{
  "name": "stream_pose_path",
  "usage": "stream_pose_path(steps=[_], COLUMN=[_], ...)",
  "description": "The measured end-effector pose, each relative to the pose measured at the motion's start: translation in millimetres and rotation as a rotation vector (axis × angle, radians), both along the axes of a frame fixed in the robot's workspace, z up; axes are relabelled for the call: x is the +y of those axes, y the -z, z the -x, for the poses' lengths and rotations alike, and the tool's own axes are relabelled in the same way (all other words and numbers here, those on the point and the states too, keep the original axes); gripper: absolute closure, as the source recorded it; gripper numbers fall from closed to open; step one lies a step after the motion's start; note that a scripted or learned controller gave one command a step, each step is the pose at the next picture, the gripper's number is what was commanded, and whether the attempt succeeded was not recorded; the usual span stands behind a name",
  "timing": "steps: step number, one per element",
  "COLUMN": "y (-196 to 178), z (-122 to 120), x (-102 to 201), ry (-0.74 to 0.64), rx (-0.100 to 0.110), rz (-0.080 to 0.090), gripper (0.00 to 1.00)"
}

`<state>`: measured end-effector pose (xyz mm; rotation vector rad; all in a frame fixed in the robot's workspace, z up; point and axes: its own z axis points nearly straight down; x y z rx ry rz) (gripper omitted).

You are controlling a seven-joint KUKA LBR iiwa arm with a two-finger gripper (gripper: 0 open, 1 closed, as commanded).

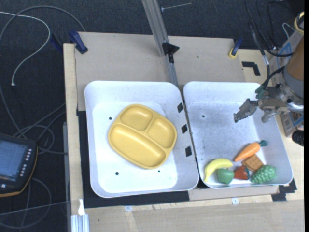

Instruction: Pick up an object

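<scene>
Orange carrot [248, 151] lies below your gripper [254, 111], long axis slanting up-right; the gripper looks spread apart and empty, though it's blurry.

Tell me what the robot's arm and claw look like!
The arm comes in from the right: grey, rounded, with an orange band near the top. Black cables loop around it. Its gripper is grey metal, with a dark finger that shows clearly.

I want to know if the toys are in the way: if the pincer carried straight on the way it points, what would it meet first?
Probably bare floor of the right bin; the pincer points down-left, away from the carrot. Depth is unclear.
</scene>
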<state>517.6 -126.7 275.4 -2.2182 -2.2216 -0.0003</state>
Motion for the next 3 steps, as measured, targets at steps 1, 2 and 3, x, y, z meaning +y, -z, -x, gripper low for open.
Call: stream_pose_path(steps=[1, 2, 3], y=[0.0, 49.3, 109.7], z=[0.0, 9.5, 17.8], x=[-0.1, 3.5, 5.9], ry=[0.001, 0.002, 0.002], rx=[-0.001, 0.005, 0.007], rz=[0.000, -0.001, -0.002], gripper=[0.00, 0.00, 0.00])
